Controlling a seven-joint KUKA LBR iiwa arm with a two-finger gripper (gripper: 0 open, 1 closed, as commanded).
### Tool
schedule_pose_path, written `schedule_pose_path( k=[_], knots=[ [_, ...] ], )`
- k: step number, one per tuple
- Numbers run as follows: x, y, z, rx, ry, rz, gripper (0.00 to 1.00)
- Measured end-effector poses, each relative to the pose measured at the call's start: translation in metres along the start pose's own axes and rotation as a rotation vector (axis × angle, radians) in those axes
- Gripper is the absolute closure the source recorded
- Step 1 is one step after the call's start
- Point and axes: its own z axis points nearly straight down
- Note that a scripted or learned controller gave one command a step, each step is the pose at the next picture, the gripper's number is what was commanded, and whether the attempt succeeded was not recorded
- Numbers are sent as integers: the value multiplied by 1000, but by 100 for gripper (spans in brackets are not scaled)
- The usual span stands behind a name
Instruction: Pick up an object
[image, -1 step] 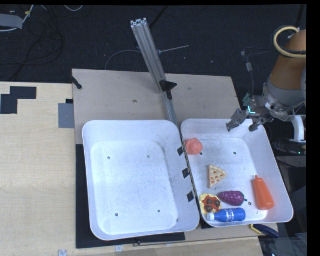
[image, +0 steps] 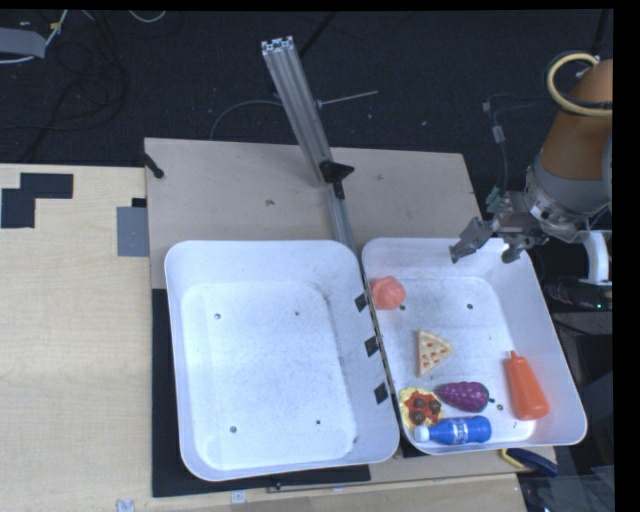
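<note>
- While the arm (image: 575, 130) reaches in from the right of the camera view, its gripper (image: 489, 241) hangs over the far rim of the right bin (image: 470, 262), fingers spread apart with nothing between them.
- Nothing is in the jaws, and every candidate object lies nearer the camera than the gripper, all in the right bin.
- Closest to the gripper is a pinkish-red ball-ish thing (image: 388, 293), tucked against the bin's left wall, still well apart from the fingers.
- A pizza slice toy (image: 432, 352) sits about mid-bin, flat on the floor.
- Along the near edge there's a cluster: a round yellow-and-red piece (image: 421, 406), a purple grape bunch (image: 463, 396) just beside it, and a blue bottle (image: 455, 432) lying on its side (white cap end pointing left) just below those two.
- An orange bottle (image: 525, 386) lies by the right wall, narrow tip pointing away from the camera.
- No readable writing or brand on anything; it's all too small to make out.
- The left bin (image: 265, 355) sits right beside the other one, joined by small black clips (image: 371, 345) along the shared edge.
- A slanted metal rail (image: 305, 110) runs down toward the gap between the bins, off to the gripper's left and not blocking it.
</note>
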Motion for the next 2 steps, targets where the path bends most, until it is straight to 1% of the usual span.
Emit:
schedule_pose_path(
  k=[1, 2],
  knots=[
    [3, -8, 59, 4, 1, -1, 0],
    [5, -14, 103, 4, 1, -1, 0]
  ],
)
